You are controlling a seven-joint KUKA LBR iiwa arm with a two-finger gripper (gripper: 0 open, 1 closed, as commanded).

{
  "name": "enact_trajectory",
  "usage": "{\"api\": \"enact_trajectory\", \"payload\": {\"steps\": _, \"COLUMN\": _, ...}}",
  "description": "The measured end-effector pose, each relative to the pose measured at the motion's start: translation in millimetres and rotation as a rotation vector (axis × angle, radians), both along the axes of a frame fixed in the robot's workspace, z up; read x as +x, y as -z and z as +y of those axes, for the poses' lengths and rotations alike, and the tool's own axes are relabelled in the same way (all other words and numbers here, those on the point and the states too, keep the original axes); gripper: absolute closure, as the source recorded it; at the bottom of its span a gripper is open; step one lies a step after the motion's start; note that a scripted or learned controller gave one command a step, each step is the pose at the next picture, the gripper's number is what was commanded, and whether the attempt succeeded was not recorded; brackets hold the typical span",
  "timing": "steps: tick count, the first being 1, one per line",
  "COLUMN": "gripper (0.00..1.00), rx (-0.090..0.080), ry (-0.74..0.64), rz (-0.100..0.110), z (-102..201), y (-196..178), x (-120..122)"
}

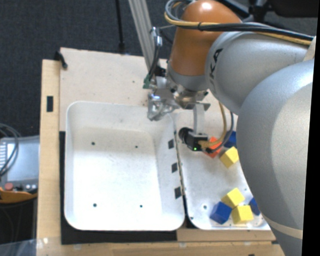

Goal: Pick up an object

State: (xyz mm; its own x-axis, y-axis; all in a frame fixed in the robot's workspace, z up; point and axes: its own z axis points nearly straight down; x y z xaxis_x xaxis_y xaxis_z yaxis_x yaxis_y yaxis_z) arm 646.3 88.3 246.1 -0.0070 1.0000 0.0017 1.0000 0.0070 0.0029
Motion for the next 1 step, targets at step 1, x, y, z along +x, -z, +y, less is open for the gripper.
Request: {"api": "enact_trajectory", "payload": {"steps": 1, "gripper": 0.00, "rx": -0.004, "ry": 0.002, "rz": 0.003, "z": -3.7, "y": 0.5, "x": -0.7}}
